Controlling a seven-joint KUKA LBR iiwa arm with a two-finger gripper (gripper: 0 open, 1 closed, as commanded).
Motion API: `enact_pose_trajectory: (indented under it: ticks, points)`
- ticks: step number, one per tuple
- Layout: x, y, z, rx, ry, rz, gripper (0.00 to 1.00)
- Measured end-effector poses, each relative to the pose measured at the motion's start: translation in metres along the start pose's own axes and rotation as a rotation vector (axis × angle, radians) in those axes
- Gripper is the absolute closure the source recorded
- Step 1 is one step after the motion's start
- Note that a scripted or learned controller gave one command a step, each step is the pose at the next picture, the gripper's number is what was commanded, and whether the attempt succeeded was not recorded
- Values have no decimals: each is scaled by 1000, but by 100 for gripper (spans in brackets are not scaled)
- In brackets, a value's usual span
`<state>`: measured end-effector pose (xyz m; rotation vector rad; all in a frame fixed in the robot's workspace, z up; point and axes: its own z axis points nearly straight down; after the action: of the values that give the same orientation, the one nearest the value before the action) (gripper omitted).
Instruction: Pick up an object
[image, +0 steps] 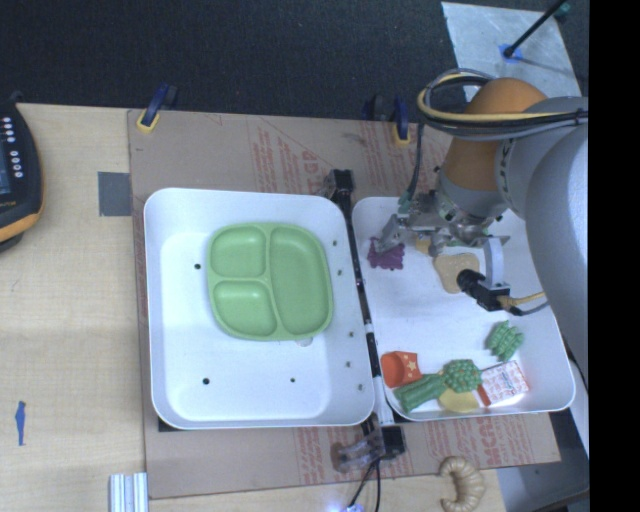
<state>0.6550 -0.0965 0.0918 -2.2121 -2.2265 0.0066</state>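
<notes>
While my arm reaches into the right bin, its pincer hangs at the purple toy.
I cannot tell the pincer's state; the green divided plate sits in the left bin.

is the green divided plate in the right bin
No, the green divided plate lies in the left bin, while the right bin holds the small toy foods.
</notes>
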Motion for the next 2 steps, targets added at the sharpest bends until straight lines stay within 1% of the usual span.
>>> enact_pose_trajectory:
  ticks: [1,2]
  points:
    - [-4,2,-1,-3,0,3,0]
    - [-4,2,-12,-2,0,0,100]
